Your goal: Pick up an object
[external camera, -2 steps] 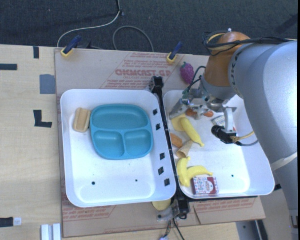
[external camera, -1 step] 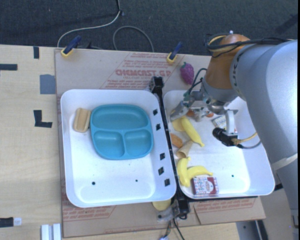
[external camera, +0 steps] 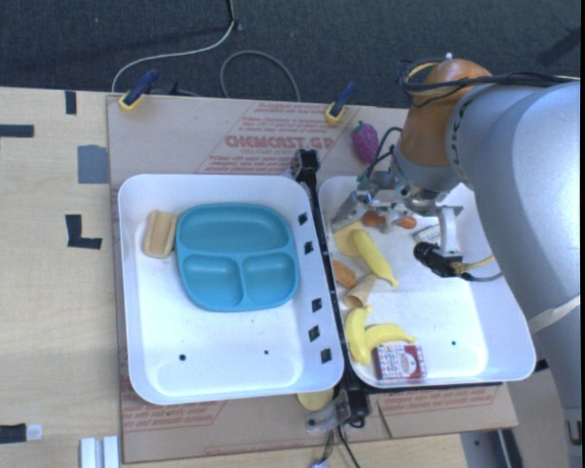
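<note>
Looking down on the bench, you see two white bins side by side: the left bin point(external camera: 146, 359) fills the centre-left of the frame and the right bin point(external camera: 487, 344) sits at centre-right. Your arm point(external camera: 526, 164) comes in from the right edge, its orange band point(external camera: 431, 125) at upper right, and the gripper point(external camera: 382, 201) hangs low over the upper part of the right bin. You cannot tell from this angle whether it is open or closed, and nothing can be made out in its grasp.

Just below the gripper lies a yellow banana point(external camera: 370, 253), slanting down to the right, with small orange pieces point(external camera: 390, 220) beside the gripper's tip. Lower along the bin's left wall you find a tan cone-like piece point(external camera: 356, 287), then a second banana point(external camera: 363, 331) curled near the bottom, touching a red and white carton point(external camera: 400, 362).

A purple bunch of grapes point(external camera: 365, 141) sits outside the bins on the cardboard point(external camera: 224, 144) at upper centre, well clear of the gripper.

In the left bin, a blue divided plate point(external camera: 238, 256) lies flat, with a tan bread piece point(external camera: 159, 233) touching its left edge.
</note>
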{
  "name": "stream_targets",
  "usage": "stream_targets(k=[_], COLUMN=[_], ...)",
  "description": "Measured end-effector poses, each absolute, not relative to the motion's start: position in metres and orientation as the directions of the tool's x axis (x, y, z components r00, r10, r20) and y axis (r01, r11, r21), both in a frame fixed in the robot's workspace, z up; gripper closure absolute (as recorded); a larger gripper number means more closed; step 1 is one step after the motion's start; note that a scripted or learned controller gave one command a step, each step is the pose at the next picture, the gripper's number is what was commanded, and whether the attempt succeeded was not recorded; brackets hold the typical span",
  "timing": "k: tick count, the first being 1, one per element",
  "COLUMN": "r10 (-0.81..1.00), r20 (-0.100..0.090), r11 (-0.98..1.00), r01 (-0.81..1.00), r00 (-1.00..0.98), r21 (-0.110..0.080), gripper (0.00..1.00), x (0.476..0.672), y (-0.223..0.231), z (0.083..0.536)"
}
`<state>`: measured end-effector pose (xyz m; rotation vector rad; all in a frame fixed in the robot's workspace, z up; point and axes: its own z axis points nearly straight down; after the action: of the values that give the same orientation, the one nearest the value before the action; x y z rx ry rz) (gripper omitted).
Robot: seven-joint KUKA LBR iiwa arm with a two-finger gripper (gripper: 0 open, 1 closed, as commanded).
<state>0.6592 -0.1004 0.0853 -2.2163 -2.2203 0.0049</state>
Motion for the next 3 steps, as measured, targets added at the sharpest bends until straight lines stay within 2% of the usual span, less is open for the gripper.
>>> stream_targets(k=[1,3], r10=[1.0,1.0], r20=[-0.001,-0.002], r11=[-0.004,-0.003], r01=[1.0,1.0], r00=[0.004,0.003], r21=[-0.02,-0.015], gripper=[0.0,0.0], x=[0.6648,0.6634], y=[-0.0988,-0.0985], z=[0.0844,0.0846])
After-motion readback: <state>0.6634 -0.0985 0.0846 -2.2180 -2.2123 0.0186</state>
